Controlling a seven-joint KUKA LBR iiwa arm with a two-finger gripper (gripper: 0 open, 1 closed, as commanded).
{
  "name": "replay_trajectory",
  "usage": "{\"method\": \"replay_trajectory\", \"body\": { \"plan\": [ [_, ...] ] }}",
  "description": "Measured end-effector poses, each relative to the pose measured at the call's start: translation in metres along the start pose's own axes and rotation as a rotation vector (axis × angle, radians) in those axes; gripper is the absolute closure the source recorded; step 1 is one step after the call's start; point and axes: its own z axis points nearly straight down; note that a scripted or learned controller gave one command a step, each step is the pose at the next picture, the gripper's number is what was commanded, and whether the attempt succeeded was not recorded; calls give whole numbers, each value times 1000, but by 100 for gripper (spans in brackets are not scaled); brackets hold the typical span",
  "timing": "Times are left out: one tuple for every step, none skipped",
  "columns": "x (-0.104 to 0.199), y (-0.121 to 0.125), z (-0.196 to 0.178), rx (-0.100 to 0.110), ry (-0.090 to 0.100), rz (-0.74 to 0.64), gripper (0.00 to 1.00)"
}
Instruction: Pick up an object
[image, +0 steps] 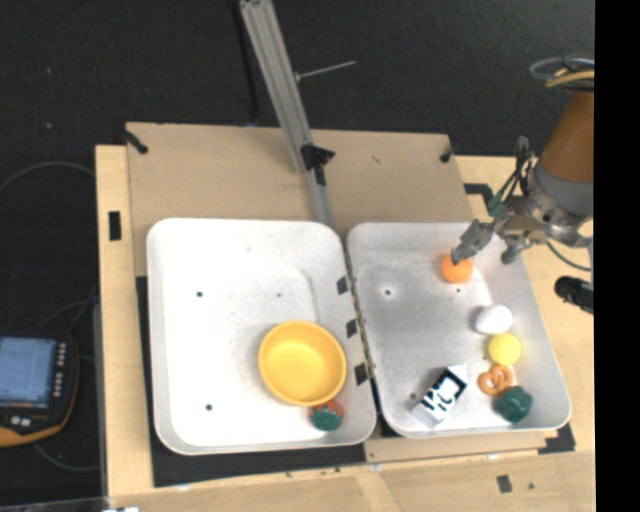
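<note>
Dark floor surrounds a tan bench (230, 170) that carries two shallow white bins side by side. At the far left, off the bench, a handheld screen unit (35, 385) with an orange edge lies on the floor, a cable looping above it.

Left bin (200, 270) holds a yellow bowl (302, 362) near its lower right part, upright. Just below the bowl, against the bin's lower right corner, sits a small green and red piece (328, 416); it touches or nearly touches the bowl's rim.

A grey metal rail (285, 100) slants down from the top of the view and ends near the gap between the bins.

Right bin (400, 330) holds several small things. An orange ball (456, 268) lies in its upper part. A white lump (492, 320) rests lower and to the right, with a yellow ball (505, 349) just below it. An orange ring (496, 380) lies just under the yellow ball, and a dark green piece (515, 404) sits beside the ring near the bin's lower right corner. A black-and-white box (439, 396) lies tilted left of the ring.

Over the right bin's upper right edge, the gripper (490, 243) hangs with its fingers spread wide. One finger (470, 242) reaches down to the orange ball and appears to touch its top, while the other stays off to the right, so the ball is not between them.
</note>
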Motion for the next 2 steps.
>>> {"method": "replay_trajectory", "body": {
  "plan": [
    [0,0,0,0,-1,-1,0],
    [-8,-1,44,4,-1,4,0]
  ]
}}
